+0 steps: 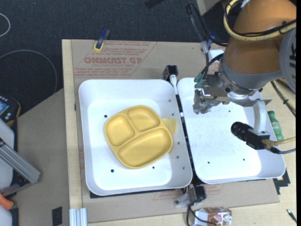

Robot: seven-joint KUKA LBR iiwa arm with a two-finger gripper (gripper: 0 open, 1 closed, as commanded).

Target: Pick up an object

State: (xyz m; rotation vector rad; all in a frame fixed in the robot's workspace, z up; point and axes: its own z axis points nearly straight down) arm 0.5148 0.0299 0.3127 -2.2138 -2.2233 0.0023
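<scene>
Left of the right bin (pixel 244 171) | we see yellow divided plate (pixel 138 136) in left bin (pixel 89 126), long axis slanting lower-left to upper-right | board (pixel 113 60) reads "CHEMCAST GP" | gripper (pixel 205 105) state: we cannot tell

Yellow plate (pixel 138 136) amid open left bin (pixel 89 98)

At about eleven o'clock, the brown cardboard sheet (pixel 117 60) under the bins carries red print. It reads "CHEMCAST GP". The smaller lines below are too blurred.
</scene>
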